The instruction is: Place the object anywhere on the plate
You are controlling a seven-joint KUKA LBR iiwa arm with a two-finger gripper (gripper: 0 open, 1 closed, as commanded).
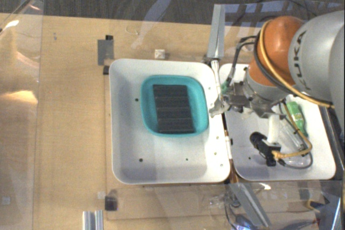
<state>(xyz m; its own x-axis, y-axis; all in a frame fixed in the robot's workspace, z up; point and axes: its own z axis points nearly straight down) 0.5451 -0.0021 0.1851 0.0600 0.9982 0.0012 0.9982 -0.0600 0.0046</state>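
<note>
- A teal plate (146, 110) with a dark ribbed centre lay in the left white bin (126, 137), nearer the bin's far wall.
- Right of the plate, past the bins' shared edge, the gripper (233, 98) hung over the near side of the right bin (323, 167).
- The grey arm (318, 56) reached in from further right of the plate.
- A small green object (295, 112) lay well right of the plate, partly under the arm.
- A small pale cube (159, 54) sat on the surface (64, 116) beyond the plate.

beside the gripper (219, 107), a glossy teal plastic plate (201, 100) with a dark ribbed matt centre lies in a smooth white plastic bin (129, 143).
</note>
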